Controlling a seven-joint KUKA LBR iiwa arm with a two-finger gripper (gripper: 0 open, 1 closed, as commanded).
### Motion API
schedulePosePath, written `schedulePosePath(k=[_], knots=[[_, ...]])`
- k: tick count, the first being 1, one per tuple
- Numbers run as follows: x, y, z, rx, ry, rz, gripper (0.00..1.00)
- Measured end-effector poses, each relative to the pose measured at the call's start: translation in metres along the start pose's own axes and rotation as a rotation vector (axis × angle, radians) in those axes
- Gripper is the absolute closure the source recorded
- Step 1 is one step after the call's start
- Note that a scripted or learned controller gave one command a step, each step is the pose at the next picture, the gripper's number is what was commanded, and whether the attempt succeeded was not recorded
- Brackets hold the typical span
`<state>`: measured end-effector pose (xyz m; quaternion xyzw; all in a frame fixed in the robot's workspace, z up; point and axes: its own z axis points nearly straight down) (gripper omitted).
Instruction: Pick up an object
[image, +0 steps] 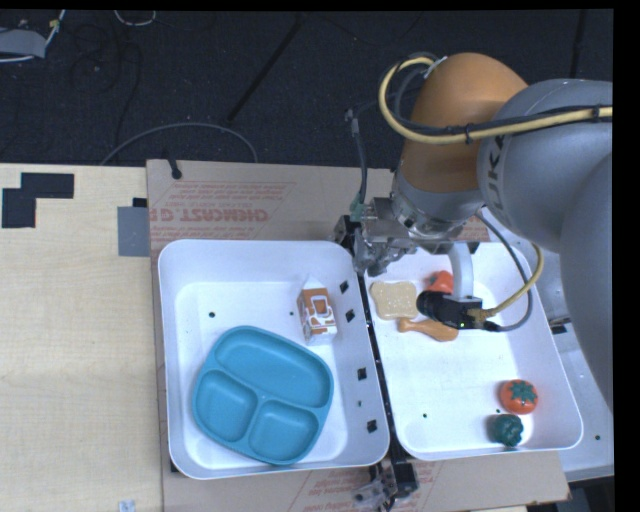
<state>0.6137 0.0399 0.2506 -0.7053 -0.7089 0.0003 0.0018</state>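
Toast slice (394, 297) just below jaws (378, 255).

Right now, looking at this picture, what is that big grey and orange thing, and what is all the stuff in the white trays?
That is a robot arm, seen by one camera above the bench, looking down at a slant. Its task is to pick up an object. Its gripper hangs at the top of the right bin, by a slice of toy bread. That bin also holds a toy tomato and a dark green toy. The left bin holds a blue divided plate and a small orange and white carton. I cannot see anything between the fingers.
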Motion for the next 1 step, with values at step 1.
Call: schedulePosePath(k=[1], knots=[[0.044, -0.0126, 0.0054, 0.002, -0.001, 0.0, 1.0]])
